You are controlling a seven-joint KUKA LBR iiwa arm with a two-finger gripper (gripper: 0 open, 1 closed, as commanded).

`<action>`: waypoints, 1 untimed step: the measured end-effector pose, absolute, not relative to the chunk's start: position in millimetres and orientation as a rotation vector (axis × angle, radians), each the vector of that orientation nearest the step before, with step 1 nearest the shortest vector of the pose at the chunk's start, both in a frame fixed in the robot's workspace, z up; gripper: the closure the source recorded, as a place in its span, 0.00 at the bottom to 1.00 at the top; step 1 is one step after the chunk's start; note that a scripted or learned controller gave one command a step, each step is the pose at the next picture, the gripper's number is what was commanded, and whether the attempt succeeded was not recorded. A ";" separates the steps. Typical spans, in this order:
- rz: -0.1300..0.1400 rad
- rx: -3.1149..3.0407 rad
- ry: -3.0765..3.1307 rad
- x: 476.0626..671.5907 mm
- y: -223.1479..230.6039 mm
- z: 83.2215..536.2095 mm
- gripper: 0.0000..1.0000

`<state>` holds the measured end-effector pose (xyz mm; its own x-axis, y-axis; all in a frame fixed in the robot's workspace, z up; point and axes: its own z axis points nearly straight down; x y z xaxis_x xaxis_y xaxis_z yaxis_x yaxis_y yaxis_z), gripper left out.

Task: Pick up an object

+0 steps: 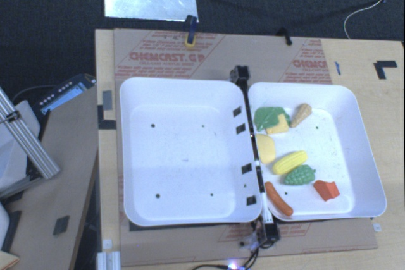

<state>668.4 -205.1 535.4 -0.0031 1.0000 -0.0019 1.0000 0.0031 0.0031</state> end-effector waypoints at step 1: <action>0.001 2.216 2.222 668.6 -205.6 535.5 1.00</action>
